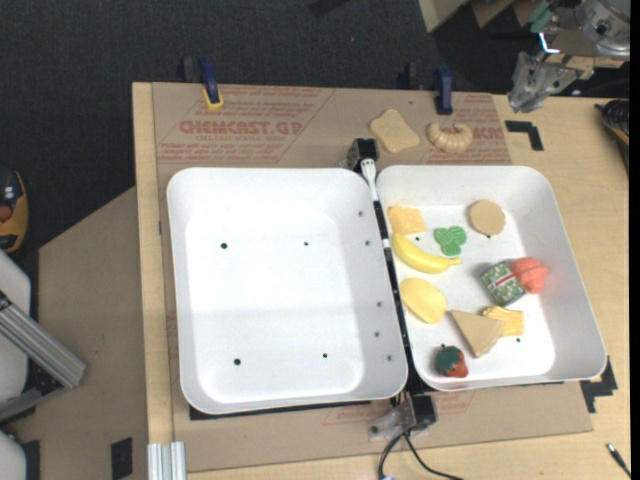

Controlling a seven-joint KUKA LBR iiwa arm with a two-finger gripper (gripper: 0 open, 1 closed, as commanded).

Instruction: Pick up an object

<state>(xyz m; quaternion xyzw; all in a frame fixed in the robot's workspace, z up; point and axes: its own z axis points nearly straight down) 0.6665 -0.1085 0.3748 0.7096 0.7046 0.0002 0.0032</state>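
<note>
Approach step. The claw (528,86) hangs above the counter's far right corner, well apart from the right bin (560,268); its state cannot be told. The banana (422,256) lies there. Next: descend over it.

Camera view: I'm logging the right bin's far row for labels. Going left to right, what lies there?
Orange cracker → green broccoli → round tan cookie, in the right bin.
</note>
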